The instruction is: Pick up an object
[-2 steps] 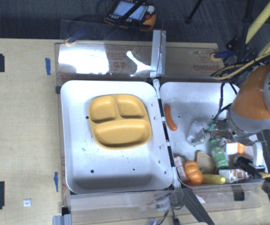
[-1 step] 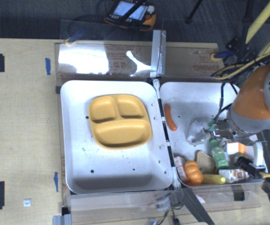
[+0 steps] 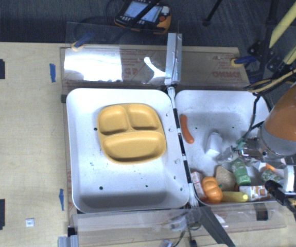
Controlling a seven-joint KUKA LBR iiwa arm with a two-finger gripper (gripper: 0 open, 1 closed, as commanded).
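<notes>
Toys heaped in the right bin's near corner, under the gripper.
Left bin holds a yellow tray; I cannot tell the gripper's state.

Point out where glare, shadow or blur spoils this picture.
Camera view: strong glare washes out the clear panel behind the left bin; soft shadow lies along that bin's near wall; the arm at the right edge is blurred; the small items piled in the right bin are hard to resolve.
</notes>
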